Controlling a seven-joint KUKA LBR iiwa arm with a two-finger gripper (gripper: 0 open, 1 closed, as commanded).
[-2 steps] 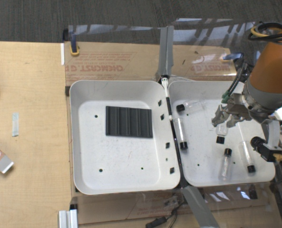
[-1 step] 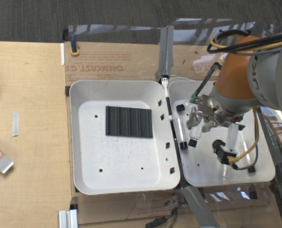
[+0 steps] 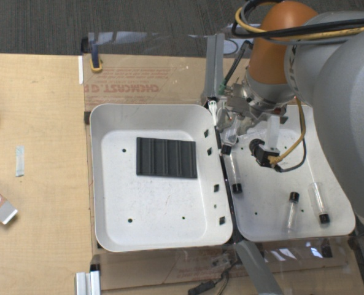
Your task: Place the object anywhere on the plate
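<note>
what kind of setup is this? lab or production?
Likely a robotics lab test bench: two shallow white plastic bins side by side on taped-down brown cardboard, a grey arm with an orange band, and clear capped tubes as test objects.

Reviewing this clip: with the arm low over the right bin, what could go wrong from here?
1. The gripper works right at the wall between the bins, so it might snag the right bin rim.
2. The clear tubes lie far from it, toward the near edge; a grasp here could close on nothing.
3. The dark ridged plate sits across that wall.
</note>
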